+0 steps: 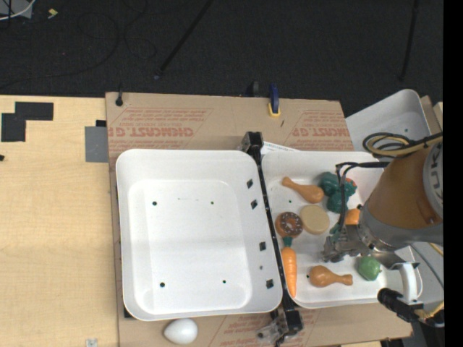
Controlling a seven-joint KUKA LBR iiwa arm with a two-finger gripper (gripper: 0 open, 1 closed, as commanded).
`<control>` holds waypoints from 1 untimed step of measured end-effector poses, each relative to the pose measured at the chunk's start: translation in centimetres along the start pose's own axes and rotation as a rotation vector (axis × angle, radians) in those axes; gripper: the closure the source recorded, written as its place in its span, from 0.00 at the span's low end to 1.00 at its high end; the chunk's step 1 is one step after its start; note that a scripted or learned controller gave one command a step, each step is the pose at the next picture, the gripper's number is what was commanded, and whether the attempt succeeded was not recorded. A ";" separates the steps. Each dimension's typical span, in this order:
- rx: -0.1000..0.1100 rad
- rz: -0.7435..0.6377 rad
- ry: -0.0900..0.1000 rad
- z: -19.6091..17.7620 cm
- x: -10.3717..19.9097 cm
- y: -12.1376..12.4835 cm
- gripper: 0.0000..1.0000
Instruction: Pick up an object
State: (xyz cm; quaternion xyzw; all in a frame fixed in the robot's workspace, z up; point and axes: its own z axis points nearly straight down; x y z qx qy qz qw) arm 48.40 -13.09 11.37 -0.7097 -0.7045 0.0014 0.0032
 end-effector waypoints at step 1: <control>-0.016 -0.022 0.002 -7.8 11.9 7.3 1.00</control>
